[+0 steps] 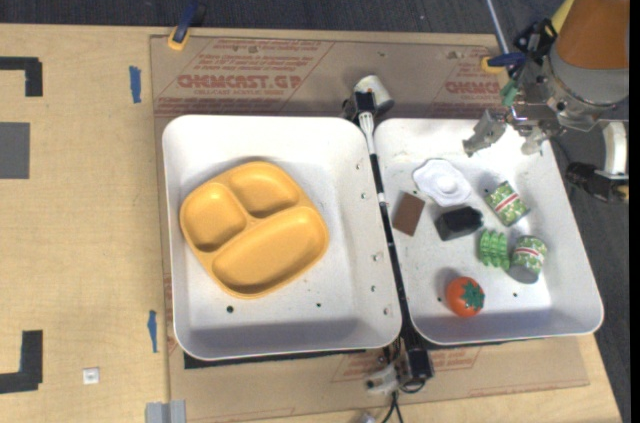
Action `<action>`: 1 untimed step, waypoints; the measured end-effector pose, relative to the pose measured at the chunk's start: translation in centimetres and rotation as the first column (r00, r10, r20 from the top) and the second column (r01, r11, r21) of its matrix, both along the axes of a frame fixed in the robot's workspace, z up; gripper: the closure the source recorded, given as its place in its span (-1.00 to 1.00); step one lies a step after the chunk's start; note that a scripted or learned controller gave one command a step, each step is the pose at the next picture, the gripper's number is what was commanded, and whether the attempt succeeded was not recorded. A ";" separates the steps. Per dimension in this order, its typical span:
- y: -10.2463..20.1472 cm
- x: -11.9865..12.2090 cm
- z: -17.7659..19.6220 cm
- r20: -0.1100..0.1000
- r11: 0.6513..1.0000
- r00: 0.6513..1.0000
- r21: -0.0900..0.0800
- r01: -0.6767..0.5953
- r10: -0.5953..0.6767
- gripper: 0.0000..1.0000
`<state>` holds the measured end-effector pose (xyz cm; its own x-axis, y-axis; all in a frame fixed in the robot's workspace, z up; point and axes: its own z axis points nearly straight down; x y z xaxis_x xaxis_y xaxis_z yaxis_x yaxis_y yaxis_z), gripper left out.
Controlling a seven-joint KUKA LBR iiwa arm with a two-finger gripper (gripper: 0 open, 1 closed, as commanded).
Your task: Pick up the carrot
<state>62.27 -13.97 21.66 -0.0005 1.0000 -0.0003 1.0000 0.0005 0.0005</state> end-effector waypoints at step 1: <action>12.5 -4.7 -3.2 -0.003 1.000 1.000 0.001 -0.016 0.016 -1.00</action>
<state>57.55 -1.47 18.45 -0.0170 0.9999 0.0011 0.9999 0.0170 -0.0025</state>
